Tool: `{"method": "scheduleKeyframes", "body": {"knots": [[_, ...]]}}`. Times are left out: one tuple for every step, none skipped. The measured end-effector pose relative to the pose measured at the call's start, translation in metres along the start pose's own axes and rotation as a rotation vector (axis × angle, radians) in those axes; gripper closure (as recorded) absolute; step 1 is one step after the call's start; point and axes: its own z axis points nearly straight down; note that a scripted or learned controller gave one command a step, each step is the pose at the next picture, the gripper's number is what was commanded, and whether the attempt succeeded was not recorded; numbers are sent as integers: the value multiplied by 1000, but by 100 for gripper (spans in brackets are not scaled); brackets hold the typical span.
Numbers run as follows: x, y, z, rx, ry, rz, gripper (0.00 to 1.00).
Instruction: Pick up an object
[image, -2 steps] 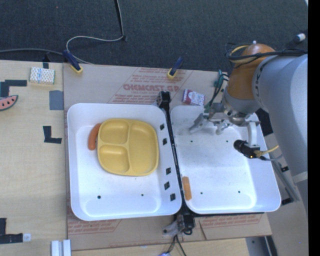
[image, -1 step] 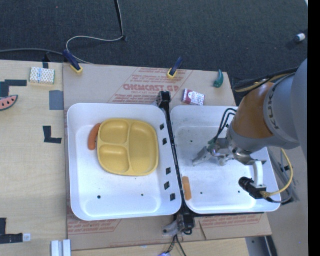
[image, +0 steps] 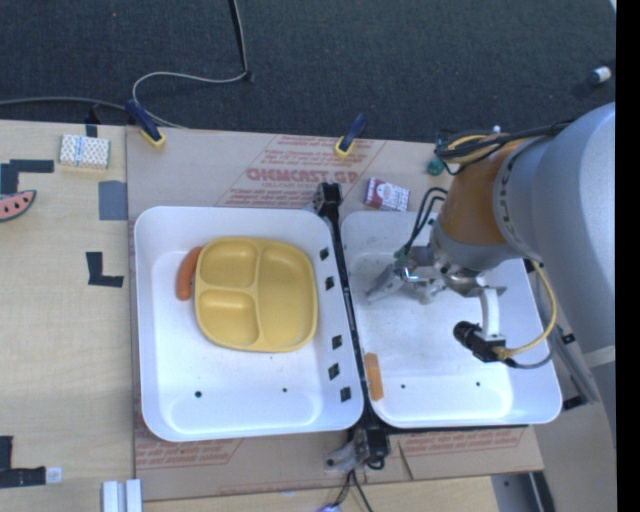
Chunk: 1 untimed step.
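Orange against the right bin's (image: 520, 400) near-left wall, a small carrot-like piece (image: 373, 376) lies apart from the gripper (image: 385, 285), which hangs low over bare floor, likely mid-search, its fingers (image: 378, 291) close together and gripping nothing.

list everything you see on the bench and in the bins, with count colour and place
shallow white plastic bins: 2, white, side by side on the cardboard sheet
yellow divided plastic plate: 1, yellow, left bin
orange sausage-shaped toy: 1, orange, left bin, against the plate's left edge
small orange stick-shaped piece: 1, orange, right bin, by its left wall
red and white small packet: 1, red and white, on the cardboard behind the right bin
yellow and blue clamps: 2, yellow and blue, cardboard's far edge
white patterned sponge block: 1, white, bench's far left
watermelon slice toy: 1, red, left edge
gripper: 1, metal grey, low over the right bin
arm: 1, grey with orange band, from the right
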Motion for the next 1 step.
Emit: {"method": "scheduleKeyframes", "body": {"knots": [[4,-14,0,-4,-3,1,0]]}}
